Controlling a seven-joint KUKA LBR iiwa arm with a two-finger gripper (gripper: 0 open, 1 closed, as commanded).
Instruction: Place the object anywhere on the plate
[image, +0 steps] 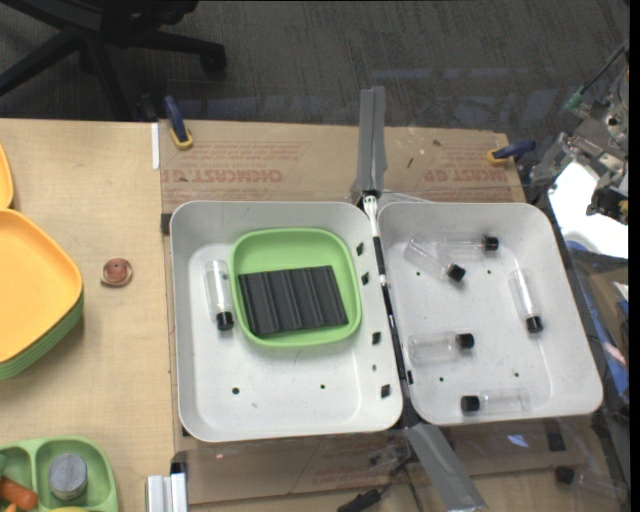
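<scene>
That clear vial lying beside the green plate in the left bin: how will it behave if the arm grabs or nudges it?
The vial looks like a smooth clear cylinder lying on its side, so a nudge would probably roll it across the left bin. Its glossy surface may slip in a loose grasp. It appears small and see-through, so likely light; whether it is brittle, I cannot tell. The green plate rim beside it could stop a roll.

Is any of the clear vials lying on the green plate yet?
No. The green plate carries a dark ribbed block, while the nearest vial lies beside it on the left bin floor.
</scene>
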